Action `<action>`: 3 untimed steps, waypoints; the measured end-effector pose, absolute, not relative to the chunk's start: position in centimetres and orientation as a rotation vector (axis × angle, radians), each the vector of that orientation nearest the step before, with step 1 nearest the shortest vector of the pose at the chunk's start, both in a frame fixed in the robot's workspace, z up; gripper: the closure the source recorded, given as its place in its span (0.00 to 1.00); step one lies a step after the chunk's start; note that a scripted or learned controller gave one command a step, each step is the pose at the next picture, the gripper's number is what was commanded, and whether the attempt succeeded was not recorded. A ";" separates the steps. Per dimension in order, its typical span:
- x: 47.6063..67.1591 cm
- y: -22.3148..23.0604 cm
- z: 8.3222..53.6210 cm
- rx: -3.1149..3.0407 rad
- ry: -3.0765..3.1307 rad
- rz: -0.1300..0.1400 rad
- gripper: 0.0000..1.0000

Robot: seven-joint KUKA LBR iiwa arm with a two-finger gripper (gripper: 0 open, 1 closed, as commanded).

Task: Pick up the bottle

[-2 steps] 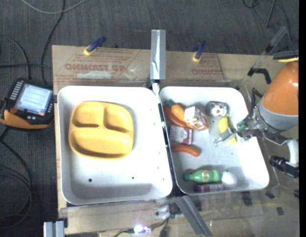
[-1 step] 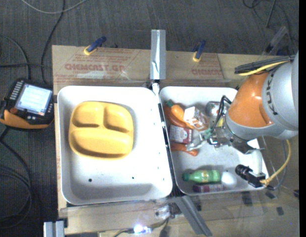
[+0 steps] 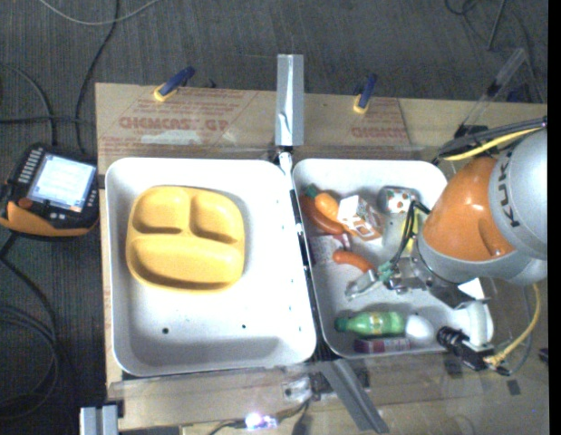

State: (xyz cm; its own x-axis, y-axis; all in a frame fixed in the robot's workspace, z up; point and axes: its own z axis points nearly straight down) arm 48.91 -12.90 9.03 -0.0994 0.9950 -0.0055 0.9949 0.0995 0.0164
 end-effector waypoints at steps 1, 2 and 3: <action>50.0 -16.3 9.0 2.096 2.329 0.014 0.00; 49.0 -15.2 9.0 2.331 2.081 0.016 0.00; 49.0 -15.2 9.0 2.332 2.080 0.016 0.00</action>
